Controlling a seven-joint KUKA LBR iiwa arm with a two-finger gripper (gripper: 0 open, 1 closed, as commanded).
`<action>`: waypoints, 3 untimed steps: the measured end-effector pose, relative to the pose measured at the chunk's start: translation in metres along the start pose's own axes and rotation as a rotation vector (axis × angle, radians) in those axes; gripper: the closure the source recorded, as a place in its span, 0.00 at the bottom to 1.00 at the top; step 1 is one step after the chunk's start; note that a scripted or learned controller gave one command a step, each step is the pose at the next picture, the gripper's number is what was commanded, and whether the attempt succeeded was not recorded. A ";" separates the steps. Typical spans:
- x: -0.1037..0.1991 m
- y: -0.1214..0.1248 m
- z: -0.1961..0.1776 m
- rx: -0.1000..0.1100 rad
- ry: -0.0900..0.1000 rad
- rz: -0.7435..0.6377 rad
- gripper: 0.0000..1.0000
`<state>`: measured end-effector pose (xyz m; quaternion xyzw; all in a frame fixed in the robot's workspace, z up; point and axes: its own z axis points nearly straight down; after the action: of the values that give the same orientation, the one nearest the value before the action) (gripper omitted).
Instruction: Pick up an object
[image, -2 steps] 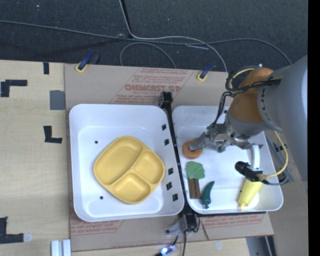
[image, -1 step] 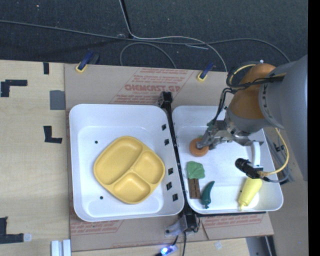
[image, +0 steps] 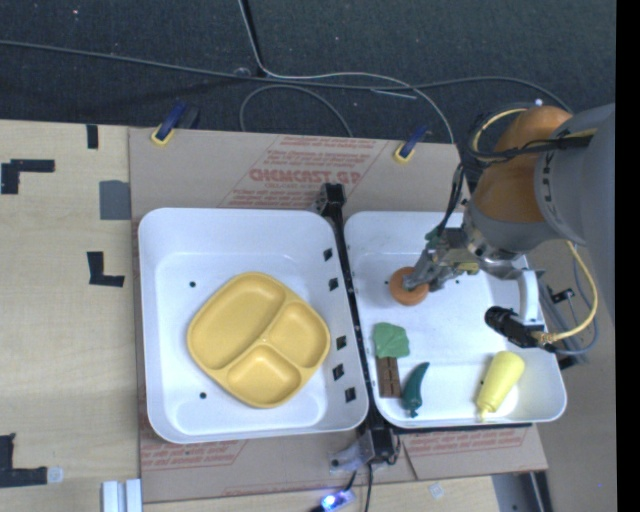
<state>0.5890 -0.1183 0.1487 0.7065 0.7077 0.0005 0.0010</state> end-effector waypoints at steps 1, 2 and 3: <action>0.004 -0.005 -0.045 -0.001 0.000 0.000 1.00; 0.005 -0.008 -0.108 -0.003 -0.001 0.000 1.00; 0.053 -0.017 -0.092 0.004 0.001 -0.003 1.00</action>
<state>0.5718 -0.0657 0.2410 0.7055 0.7087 -0.0007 -0.0009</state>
